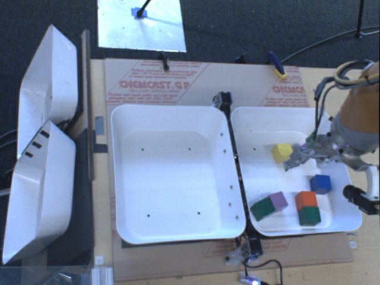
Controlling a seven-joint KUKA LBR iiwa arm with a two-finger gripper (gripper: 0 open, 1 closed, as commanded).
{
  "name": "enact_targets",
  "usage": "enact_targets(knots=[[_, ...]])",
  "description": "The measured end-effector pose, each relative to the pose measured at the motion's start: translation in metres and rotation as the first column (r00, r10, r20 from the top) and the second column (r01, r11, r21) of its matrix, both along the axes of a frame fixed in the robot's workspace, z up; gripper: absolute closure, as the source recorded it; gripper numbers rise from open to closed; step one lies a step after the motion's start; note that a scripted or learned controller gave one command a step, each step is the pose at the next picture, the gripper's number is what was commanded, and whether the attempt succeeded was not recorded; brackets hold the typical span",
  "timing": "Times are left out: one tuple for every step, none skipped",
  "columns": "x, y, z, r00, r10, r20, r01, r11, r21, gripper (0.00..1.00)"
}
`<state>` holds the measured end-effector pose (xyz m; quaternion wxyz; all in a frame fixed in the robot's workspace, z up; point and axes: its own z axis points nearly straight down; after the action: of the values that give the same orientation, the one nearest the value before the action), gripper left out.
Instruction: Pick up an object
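Two shallow white bins sit side by side on a bench, seen from above at a slant. The left bin point(172, 177) holds nothing. The right bin point(255, 126) holds several small blocks. From left to right: a green block point(261, 209) touching a purple block point(278, 200) near the front wall, a yellow block point(282, 152) farther back, an orange block point(306, 199) resting on a dark green block point(309, 216), and a blue block point(320, 183). All are roughly cubic, without a clear long axis. The gripper point(297, 158) hangs just right of the yellow block, reaching in from the right; its finger spread cannot be told.
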<state>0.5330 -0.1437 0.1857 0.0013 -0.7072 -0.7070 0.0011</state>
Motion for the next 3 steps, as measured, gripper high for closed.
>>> enact_targets(knots=[[0.001,0.0,0.002,1.0,0.001,0.004,-0.001,1.0,-0.001,0.0],[-0.006,-0.004,-0.058,1.0,0.0,-0.001,0.0,1.0,0.0,0.0],[-0.007,-0.003,-0.103,1.0,0.0,0.0,0.0,1.0,0.0,0.0]])
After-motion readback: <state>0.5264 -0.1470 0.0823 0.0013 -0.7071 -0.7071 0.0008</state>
